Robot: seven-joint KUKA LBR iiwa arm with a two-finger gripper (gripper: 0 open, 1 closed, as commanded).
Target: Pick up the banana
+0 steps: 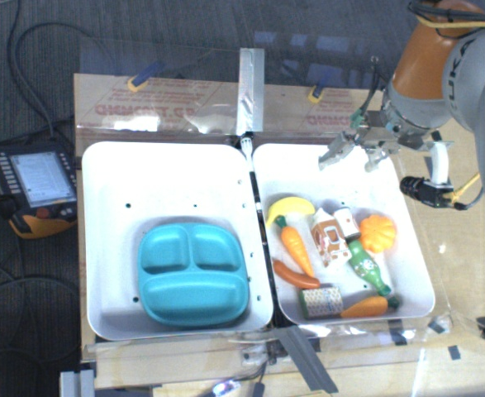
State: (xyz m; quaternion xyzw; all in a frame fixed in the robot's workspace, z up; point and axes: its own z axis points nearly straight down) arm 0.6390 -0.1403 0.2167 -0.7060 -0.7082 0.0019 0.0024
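**Spotter:** While you look at the right bin (407, 246), note the banana (290, 208): a short, smooth yellow crescent, plastic-looking, lying near the bin's upper left part, just beside the divider between the two bins. A carrot (297, 249) with a green top lies just below it, its orange body tapering toward the lower right.

**Operator:** What else is packed in there with it?

**Spotter:** You have a small white and orange carton (331, 236) in the middle, a rounded orange pumpkin-like fruit (377, 232) to its right, and a green bottle (366, 269) slanting down from the carton. Lower down you see a red sausage-shaped piece (296, 275), a grey-green can (321, 301) lying on its side, and a second carrot (364, 307) along the front wall. All look like glossy toy pieces.

**Operator:** And the left bin?

**Spotter:** Your left bin (110, 180) holds a teal divided plate (193, 273), matte, with rounded corners and three compartments.

**Operator:** Where is the arm?

**Spotter:** You'll find it reaching in from the upper right, orange band up, wrist angled down to the left. The pincer (358, 153) hangs over the right bin's back rim, well apart from the banana, its two fingers spread wide with nothing between them.
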